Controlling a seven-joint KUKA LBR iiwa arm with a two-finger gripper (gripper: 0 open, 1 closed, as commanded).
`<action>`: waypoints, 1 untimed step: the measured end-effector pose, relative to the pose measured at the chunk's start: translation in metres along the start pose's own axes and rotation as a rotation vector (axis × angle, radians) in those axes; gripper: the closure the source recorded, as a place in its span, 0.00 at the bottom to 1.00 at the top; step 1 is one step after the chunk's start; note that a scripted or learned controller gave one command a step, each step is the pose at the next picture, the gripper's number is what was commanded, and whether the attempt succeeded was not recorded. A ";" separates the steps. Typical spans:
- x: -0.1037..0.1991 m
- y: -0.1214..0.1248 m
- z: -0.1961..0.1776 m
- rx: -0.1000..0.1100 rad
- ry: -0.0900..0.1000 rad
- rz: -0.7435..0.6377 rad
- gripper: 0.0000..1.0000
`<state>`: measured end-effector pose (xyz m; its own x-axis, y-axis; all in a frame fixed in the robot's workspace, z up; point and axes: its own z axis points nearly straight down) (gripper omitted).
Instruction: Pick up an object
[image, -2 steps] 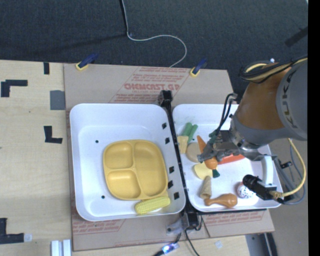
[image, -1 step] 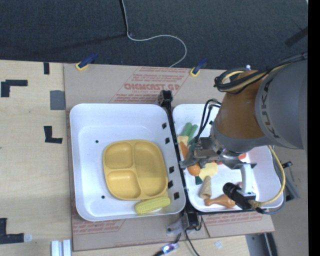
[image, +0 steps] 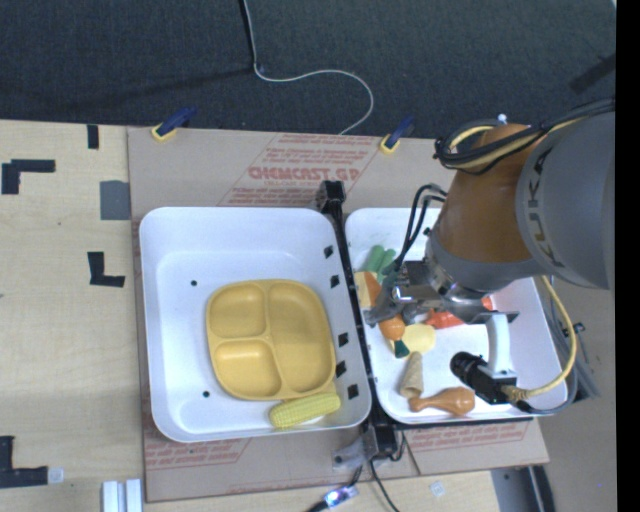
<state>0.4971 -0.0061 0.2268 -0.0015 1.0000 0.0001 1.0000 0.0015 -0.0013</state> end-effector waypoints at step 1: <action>0.003 -0.008 0.013 0.003 -0.001 0.001 1.00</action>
<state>0.4891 -0.0032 0.2141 -0.0001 1.0000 -0.0006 1.0000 0.0001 -0.0044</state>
